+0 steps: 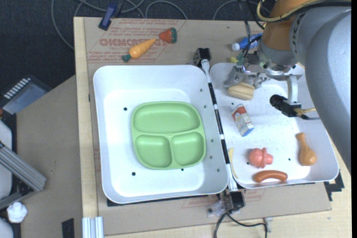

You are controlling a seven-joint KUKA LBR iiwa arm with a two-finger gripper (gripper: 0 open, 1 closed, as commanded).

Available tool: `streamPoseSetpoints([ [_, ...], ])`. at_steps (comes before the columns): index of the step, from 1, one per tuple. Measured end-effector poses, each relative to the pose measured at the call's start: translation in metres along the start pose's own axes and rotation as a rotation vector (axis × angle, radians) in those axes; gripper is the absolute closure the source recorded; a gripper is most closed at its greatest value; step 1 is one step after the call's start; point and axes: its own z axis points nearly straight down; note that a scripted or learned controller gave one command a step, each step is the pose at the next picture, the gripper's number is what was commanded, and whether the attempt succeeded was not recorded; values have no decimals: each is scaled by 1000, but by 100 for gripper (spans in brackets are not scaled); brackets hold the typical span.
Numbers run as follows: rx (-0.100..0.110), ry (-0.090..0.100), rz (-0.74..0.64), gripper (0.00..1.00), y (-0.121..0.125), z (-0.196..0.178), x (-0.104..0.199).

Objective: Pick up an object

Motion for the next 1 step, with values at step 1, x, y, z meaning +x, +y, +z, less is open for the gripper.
streamPoseSetpoints([
  [1, 3, 4, 1, 100, -88, -91, 62],
])
